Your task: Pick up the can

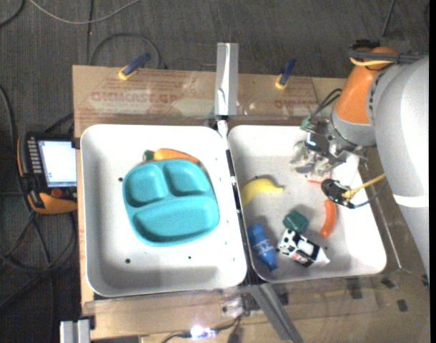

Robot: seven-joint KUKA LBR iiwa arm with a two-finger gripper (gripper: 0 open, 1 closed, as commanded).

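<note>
Camera view, looking down: the blue can [261, 246] lies on its side against the right bin's [375, 263] left wall, near the front edge, just beside a black-and-white carton [301, 248]. Stiff, light and likely slick, it would best be pinched across its round body. The gripper [316, 151] hovers near the bin's back edge, well apart from it; whether it is spread cannot be told.
</note>
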